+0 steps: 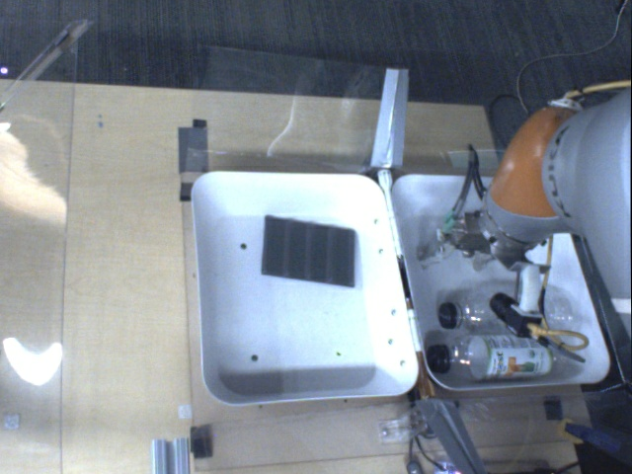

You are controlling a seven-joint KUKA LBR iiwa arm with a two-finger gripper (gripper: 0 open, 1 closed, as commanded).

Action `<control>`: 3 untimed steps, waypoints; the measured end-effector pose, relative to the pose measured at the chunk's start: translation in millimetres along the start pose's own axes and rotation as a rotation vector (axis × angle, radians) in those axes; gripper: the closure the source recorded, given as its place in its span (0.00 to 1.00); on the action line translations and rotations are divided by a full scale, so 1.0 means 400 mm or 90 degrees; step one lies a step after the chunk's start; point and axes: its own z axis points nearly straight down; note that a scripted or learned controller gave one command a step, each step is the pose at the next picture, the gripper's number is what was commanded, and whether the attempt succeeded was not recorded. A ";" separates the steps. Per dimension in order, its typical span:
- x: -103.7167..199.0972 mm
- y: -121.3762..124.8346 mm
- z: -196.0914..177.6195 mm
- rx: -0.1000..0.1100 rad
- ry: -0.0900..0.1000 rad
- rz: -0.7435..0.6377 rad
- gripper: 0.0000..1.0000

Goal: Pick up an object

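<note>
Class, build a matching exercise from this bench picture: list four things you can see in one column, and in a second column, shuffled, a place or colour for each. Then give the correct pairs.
Column one:
1. dark grey ridged pad
2. clear bottle with a black cap and a label
3. orange band
4. left bin

Column two:
A. lying on its side at the near edge of the right bin
B. on the arm, above the wrist
C. flat on the floor of the left bin
D. white, next to the right bin

Pairs: 1-C, 2-A, 3-B, 4-D

Fixed overhead camera, slanted down, both bins [296, 388]
</note>
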 end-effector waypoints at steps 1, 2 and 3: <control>-0.073 -0.190 -0.008 -0.009 -0.001 -0.091 0.00; -0.061 -0.176 -0.041 -0.018 0.002 -0.094 1.00; 0.010 -0.148 -0.096 0.005 0.001 -0.019 1.00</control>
